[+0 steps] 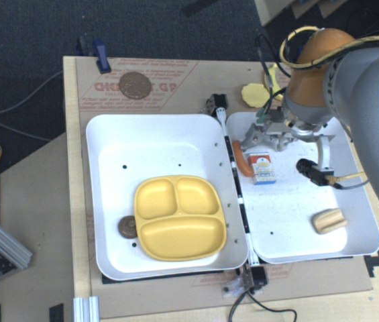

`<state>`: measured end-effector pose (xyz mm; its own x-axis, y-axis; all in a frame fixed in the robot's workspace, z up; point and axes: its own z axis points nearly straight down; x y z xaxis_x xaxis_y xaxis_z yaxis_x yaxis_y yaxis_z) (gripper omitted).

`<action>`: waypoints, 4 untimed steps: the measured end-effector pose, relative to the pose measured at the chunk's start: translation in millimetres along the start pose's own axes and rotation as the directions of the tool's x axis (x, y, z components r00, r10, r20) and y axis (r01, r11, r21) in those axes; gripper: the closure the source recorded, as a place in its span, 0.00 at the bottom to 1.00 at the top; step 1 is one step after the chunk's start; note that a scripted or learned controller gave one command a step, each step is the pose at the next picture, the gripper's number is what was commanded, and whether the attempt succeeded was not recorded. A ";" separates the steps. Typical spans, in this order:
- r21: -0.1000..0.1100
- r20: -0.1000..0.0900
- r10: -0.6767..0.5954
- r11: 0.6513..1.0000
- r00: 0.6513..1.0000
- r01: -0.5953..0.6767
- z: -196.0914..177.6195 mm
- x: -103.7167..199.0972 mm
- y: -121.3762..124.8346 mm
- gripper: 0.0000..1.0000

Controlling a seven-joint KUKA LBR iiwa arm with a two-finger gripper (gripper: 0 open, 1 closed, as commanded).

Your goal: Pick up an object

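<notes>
In the right bin (290, 210) lie a small white carton with red and blue print (263, 168), an orange sausage-shaped piece (243, 161) against the left wall, and a tan bread-like block (328, 221) near the front right. My gripper (269, 138) hangs low over the bin's far left corner, just behind the carton and the orange piece. Nothing is visibly held in it. The grey arm with its orange band (313, 66) covers the bin's far right side.
The left bin (142, 146) holds a yellow divided plate (178, 217) and a brown disc (127, 227) at its left rim. A yellow lump (255, 94) and a brown round lid (135, 84) lie on the bench behind the bins. A black connector with cable (312, 170) dangles over the right bin.
</notes>
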<state>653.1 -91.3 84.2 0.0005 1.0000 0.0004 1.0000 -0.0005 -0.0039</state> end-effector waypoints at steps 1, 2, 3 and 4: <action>-0.001 0.000 -0.001 1.000 1.000 0.001 -0.6 -2.0 -3.0 0.00; -0.004 0.000 -0.001 1.000 1.000 0.001 -11.5 -1.7 -2.2 1.00; -0.003 0.000 -0.001 1.000 1.000 0.001 -10.8 -1.7 -2.5 0.00; 0.001 -0.001 0.001 1.000 1.000 -0.001 0.4 -4.7 -33.0 0.00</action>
<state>620.1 -96.0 83.9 0.0013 1.0000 0.0010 1.0000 -0.0013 -0.0053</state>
